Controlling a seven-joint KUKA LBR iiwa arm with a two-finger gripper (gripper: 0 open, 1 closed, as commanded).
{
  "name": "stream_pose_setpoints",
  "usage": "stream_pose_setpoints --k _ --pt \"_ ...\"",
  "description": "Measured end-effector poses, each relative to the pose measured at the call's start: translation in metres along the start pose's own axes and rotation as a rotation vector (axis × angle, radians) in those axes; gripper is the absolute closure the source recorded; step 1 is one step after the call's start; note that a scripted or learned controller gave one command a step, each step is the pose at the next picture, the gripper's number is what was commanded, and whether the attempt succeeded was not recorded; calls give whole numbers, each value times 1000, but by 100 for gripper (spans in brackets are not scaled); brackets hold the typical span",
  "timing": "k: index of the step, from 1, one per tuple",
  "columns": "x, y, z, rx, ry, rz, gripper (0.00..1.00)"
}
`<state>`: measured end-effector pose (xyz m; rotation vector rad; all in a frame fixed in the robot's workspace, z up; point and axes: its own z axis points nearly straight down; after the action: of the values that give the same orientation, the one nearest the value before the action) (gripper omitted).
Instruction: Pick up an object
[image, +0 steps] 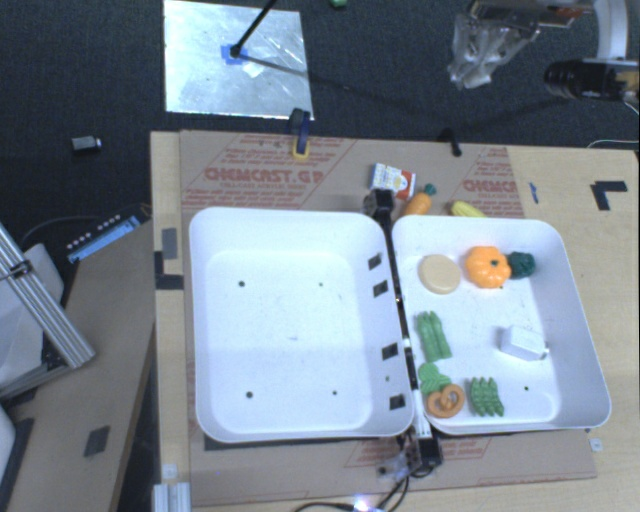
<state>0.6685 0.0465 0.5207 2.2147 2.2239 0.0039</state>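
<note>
The right bin (575, 330) holds several toy foods: a beige disc (438, 273), an orange pumpkin (486, 266), a dark green broccoli piece (521, 264), green asparagus (433, 335), a white block (522, 343), an orange ring-shaped piece (446, 401) and green bean pods (486, 396). My gripper (478, 62) hangs high at the top right, beyond the far edge of the bench and well away from the bins. Nothing is seen in it.
The left bin (205, 300) lies beside the right one, joined by a row of dark clips (392, 320). A carrot (417, 204), a yellow piece (466, 210) and a small box (392, 179) lie on the cardboard behind the bins. A yellow clamp (300, 135) stands at the back.
</note>
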Motion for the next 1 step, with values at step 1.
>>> stream_pose_setpoints --k 1 --pt "10 0 -5 1 0 0 100"
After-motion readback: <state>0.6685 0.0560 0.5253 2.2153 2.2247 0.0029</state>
